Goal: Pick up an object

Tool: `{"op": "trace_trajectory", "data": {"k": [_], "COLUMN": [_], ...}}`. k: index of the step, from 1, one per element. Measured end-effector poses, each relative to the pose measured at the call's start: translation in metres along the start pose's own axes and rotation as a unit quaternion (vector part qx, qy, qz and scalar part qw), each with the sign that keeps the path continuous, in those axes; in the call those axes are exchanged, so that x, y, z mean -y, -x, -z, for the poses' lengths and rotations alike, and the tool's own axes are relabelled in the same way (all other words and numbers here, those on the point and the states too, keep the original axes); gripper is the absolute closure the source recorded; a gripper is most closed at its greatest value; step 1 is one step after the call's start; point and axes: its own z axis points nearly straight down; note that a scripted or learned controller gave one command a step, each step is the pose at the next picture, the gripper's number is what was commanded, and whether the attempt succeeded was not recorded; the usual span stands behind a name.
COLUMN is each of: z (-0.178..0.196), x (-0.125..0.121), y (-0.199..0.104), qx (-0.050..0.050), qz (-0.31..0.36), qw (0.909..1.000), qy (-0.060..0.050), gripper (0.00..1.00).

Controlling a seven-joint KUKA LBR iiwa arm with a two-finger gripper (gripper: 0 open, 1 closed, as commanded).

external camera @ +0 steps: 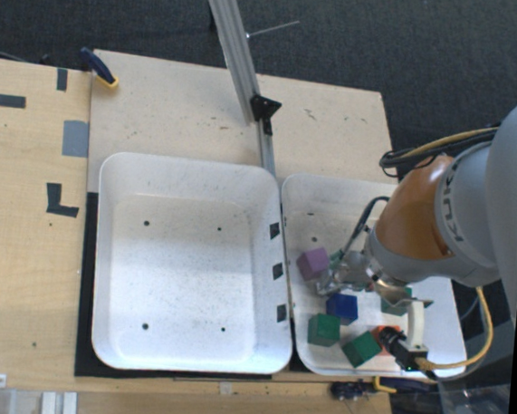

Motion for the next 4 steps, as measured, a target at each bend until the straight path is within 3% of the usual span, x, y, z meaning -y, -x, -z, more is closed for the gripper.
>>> {"op": "trace_trajectory", "data": {"k": [3, 4], "z": [0.141, 0.131], "x": [-0.005, -0.028], "y": [-0.003, -0.044], "qx": [0.001, 0.0], "qz": [0.0, 0.002], "qw": [1.0, 1.0], "qy": [0.004, 0.002], "gripper": [1.0, 1.0]}}
